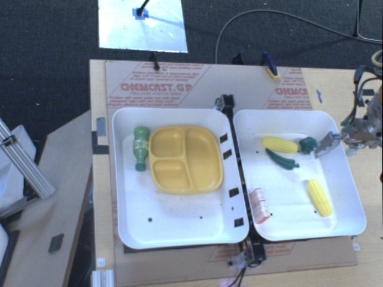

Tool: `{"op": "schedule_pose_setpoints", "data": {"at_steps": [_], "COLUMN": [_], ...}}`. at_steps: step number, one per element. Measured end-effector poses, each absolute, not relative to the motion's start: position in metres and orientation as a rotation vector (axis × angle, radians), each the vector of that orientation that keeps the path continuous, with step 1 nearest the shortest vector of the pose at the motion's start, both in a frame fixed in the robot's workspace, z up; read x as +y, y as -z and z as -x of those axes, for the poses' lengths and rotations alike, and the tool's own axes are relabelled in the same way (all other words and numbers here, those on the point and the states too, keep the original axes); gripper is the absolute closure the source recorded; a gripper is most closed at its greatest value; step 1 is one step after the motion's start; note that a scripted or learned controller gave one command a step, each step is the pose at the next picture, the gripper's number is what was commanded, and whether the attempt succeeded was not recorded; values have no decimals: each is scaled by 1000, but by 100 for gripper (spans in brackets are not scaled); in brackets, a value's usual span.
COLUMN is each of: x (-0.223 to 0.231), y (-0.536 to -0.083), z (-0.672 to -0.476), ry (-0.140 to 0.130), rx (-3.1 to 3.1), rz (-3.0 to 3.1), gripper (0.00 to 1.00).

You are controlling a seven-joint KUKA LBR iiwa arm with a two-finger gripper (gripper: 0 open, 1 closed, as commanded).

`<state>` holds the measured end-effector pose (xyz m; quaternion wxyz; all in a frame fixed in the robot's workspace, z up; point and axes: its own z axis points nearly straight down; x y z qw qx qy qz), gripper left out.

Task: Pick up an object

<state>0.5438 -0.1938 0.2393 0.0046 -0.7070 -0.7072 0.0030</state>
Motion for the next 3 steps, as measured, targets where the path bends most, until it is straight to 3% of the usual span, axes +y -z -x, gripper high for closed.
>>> {"op": "schedule_pose_setpoints", "data": {"at_steps": [1, 3], "x": [-193, -200], "y": [-246, -128], "z": [-546, -542], "ry": [1, 3], "rx": [-2227, -2226], "rz": [2218, 2222], "gripper": [0, 0]}}
